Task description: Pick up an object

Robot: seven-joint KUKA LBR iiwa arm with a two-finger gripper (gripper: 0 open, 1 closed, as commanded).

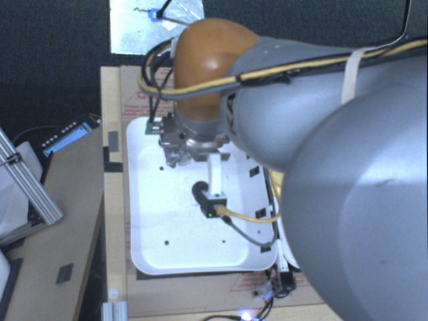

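1. While the smooth grey arm [348,179] with its glossy orange dome [210,52] leans in, I see a shallow white bin [154,249] with rounded corners and a few dark specks [166,242] on its floor.
2. A crinkly silver sheet [144,19] lies beyond the bin and a ribbed metal rail [30,186] sits left. The arm covers the bin's right edge.
3. The gripper [182,149] hangs over the bin's far half. I can't judge its grip, or where any object to pick lies.

Grey arm [334,146] (orange-banded), tool [177,149] — over white bin [154,246]

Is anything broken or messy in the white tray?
No, nothing stands out. The white bin lies flat and unbroken, with a few tiny dark dots on its floor. The gripper hangs over its far end.
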